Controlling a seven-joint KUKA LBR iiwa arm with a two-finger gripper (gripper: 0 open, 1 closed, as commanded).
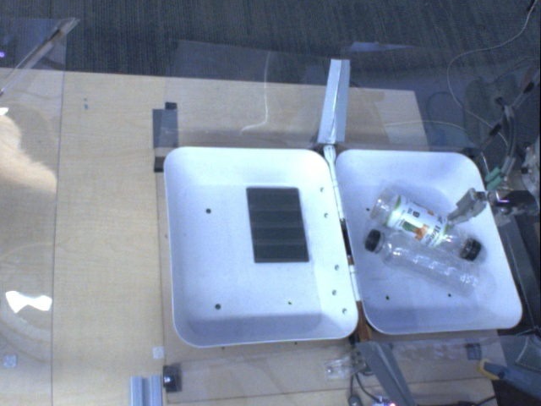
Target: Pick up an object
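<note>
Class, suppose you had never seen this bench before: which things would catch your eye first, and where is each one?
First the dark ribbed rectangular block, lying flat in the middle of the left bin, stark against the white. Next the clear plastic bottles heaped in the right bin, one with a green and white label. Last, the claw reaching in from the right, just above that heap's upper right end.

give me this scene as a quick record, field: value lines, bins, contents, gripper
left bin: holds a dark ribbed rectangular block, lying flat near the middle
right bin: holds two clear plastic bottles lying on their sides
bottle with label: green and white label, upper one
second bottle: clear, dark cap at its left end
bottles: touching, side by side
gripper: low in the right bin, at the labelled bottle's right end
grip: cannot tell
</note>
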